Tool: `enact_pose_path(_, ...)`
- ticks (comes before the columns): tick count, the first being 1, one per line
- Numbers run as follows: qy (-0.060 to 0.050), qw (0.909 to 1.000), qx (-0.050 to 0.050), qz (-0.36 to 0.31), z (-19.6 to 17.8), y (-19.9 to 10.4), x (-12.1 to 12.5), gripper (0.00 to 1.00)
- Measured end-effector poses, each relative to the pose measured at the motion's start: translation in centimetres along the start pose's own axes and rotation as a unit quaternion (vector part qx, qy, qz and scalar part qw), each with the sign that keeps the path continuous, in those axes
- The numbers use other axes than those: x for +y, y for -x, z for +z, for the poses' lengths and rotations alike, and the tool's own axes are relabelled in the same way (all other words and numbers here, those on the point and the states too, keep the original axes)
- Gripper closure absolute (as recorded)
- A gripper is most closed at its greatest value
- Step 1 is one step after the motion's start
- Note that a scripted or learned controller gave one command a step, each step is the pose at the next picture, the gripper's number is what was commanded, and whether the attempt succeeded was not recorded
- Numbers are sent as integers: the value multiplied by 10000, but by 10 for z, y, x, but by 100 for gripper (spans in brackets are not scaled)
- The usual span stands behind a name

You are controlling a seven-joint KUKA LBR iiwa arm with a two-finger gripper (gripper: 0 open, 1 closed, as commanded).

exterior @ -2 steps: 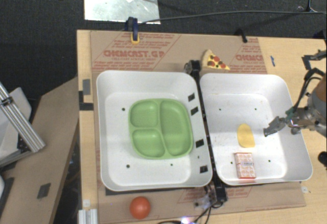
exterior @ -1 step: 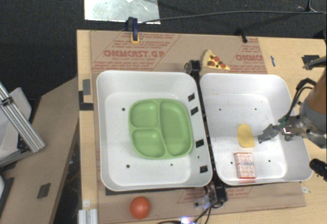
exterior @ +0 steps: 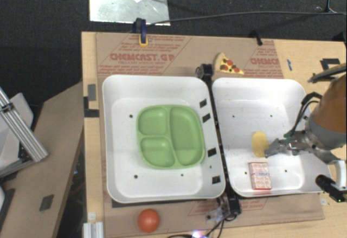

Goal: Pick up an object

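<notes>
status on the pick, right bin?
Claw low in right bin, beside yellow object. Small box lies apart, nearer the front wall. Nothing between.

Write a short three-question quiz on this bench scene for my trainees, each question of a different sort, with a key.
1. True or false: the green divided plate lies in the left bin.
2. Which thing sits outside both bins, on the bench near the bottom edge of the view? A) the yellow object B) the small printed box C) the orange ball
3. Fill in: the toy pizza slice lies on the brown board just beyond the far rim of the ____ bin.

Key: 1 true. 2 C. 3 right; that right bin also holds the yellow object, with the gripper beside it, and the box.
</notes>
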State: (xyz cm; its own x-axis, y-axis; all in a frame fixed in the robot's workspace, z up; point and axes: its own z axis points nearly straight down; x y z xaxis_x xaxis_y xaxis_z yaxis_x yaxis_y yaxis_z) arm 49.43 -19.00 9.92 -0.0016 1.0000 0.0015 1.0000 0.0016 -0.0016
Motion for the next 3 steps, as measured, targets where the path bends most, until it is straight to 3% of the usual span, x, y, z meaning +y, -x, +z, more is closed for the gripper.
enact_pose_path(1, 18, 10000, -9, 3, 13, 1, 1, 0)
enact_pose_path(2, 37, 10000, -14, 3, 2, 1, 3, 100)
enact_pose_path(3, 39, 10000, -22, 12, -52, 10, -1, 100)
